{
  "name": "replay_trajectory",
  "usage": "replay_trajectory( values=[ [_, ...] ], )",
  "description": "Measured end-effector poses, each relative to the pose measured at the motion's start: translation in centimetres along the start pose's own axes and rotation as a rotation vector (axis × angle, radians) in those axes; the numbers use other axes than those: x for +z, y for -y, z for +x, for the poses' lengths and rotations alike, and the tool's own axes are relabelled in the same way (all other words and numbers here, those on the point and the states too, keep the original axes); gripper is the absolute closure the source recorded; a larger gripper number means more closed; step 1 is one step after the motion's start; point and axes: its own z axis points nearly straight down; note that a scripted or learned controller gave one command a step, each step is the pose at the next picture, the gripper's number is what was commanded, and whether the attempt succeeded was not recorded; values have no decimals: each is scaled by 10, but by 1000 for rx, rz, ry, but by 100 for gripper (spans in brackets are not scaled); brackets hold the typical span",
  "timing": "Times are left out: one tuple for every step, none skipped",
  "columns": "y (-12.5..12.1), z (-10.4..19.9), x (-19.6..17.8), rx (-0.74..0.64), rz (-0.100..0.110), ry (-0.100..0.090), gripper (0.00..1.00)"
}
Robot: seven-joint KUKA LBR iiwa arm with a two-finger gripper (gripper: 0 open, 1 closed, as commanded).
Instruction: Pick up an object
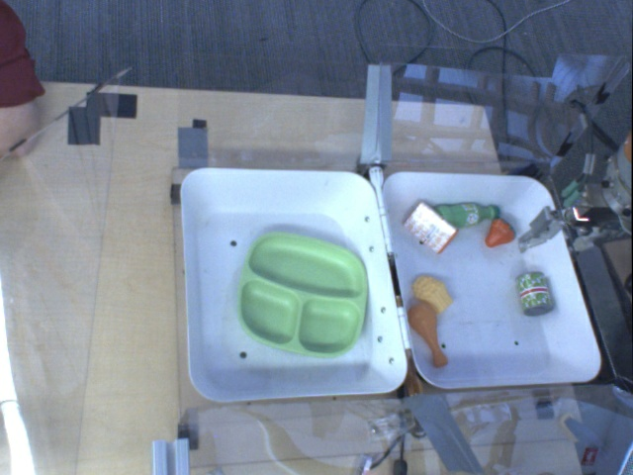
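Your pincer is sitting at the right rim of the right bin, coming in from the right edge of the view. You cannot tell how far it is open, and nothing is showing in its grasp.

Just to the pincer's left, the small orange-red toy is lying on the bin floor, close but apart from it. Further left of that, the green bottle is lying on its side, its far end touching or nearly touching the white carton with red print, which is resting tilted.

Below the pincer, toward the near side of the bin, the small green-labelled can is sitting alone near the right wall. Well to the pincer's lower left, the tan waffle-like piece is lying against the brown drumstick-shaped toy, both near the bin's left wall.

Far to the pincer's left, across the divider, the left bin is holding the green three-compartment tray. Both bins are resting on the pale wooden bench.
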Motion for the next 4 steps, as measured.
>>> replay_trajectory(
  values=[
    [-21, -15, 113, -77, -1, 0, 0],
    [21, -15, 159, -151, -13, 2, 0],
    [-70, -14, 159, -76, -6, 0, 0],
    [-112, -15, 162, -153, 9, -3, 0]
  ],
)
